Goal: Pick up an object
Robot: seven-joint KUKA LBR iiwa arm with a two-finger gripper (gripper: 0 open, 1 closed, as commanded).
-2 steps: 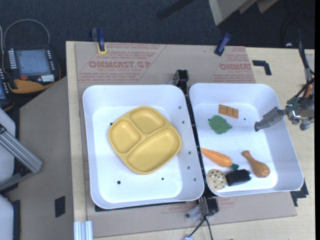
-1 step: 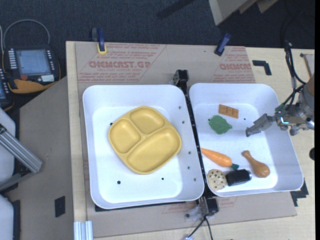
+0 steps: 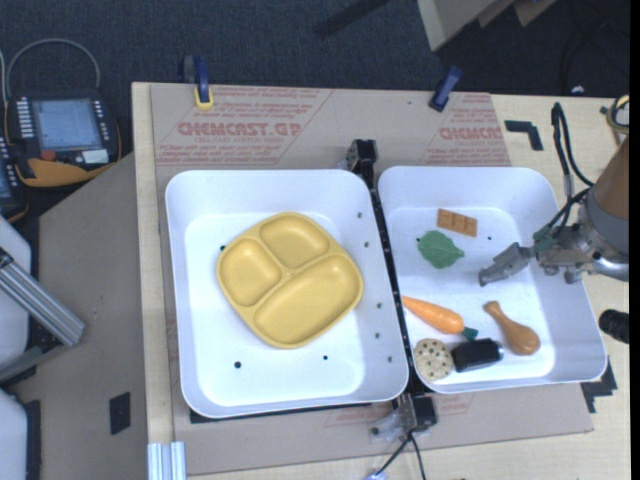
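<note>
Two white bins side by side on the bench: left bin (image 3: 190,298) & right bin (image 3: 570,353). Left one has 1 item, a yellow divided plate (image 3: 290,278) w/ three compartments, sitting roughly mid-bin, a bit tilted.

Right bin has 6 things, one of each: a brown cracker (image 3: 457,223) near the top, a green leaf-shaped piece (image 3: 439,249) just below it, an orange carrot (image 3: 432,314) lying at a slant by the left wall, a speckled cookie (image 3: 431,358) at the bottom left corner, a black block (image 3: 475,354) just beside the cookie on its right, & a brown drumstick (image 3: 512,329) up & right of the block.

Arm comes in from the right; the gripper (image 3: 502,266) hangs over the right bin's middle-right area, one grey finger (image 3: 507,263) pointing left & down. Can't tell if the claw is spread or clenched from here; nothing visible betw. the fingers.

Rel. to the claw: drumstick is the closest, just below the fingertip, apart from it. Leaf is to its left, cracker up-left, carrot down-left, block & cookie further below.
</note>
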